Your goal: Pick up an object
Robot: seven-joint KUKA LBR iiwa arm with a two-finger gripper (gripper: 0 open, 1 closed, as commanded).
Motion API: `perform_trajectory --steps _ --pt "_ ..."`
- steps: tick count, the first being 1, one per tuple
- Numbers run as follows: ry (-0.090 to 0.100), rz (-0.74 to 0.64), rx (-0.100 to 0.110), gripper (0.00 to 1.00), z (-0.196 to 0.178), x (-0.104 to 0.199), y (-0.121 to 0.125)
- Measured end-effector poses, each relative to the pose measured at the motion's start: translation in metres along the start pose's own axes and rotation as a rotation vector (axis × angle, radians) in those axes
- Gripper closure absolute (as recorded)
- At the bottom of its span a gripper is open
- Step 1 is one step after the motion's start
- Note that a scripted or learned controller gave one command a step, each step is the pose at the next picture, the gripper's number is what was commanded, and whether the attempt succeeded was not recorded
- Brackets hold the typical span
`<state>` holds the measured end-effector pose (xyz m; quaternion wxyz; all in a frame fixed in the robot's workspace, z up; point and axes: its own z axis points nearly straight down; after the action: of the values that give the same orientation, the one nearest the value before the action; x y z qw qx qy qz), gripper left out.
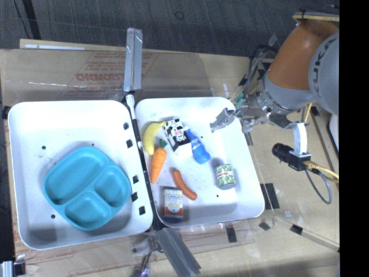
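The two-finger gripper (222, 120) hangs over the right bin's (245, 178) far right corner with nothing between its fingers; whether they are apart or together cannot be told. The right shallow white bin holds a yellow plastic banana (150, 136), an orange carrot (157, 164), a black-and-white cow figure (176, 133), a blue bottle (200, 151), a green-labelled can (225, 176), an orange-red sausage (184, 184) and a small printed carton (173, 202) near its front edge. A blue three-compartment plate (86, 186) lies in the left white bin (34, 131).
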<state>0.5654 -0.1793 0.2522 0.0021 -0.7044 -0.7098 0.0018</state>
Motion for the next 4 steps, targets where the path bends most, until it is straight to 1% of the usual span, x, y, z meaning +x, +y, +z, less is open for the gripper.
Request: perform_trajectory --steps 1,2,3,4 --pt "0.000 -0.045 0.000 0.00 0.091 0.003 -0.008" --pt "0.000 -0.115 -0.003 0.00 0.161 -0.031 -0.020" --pt "0.001 -0.129 -0.002 0.00 0.161 -0.030 -0.070" --pt "0.000 -0.134 -0.002 1.00 0.151 -0.031 -0.069"
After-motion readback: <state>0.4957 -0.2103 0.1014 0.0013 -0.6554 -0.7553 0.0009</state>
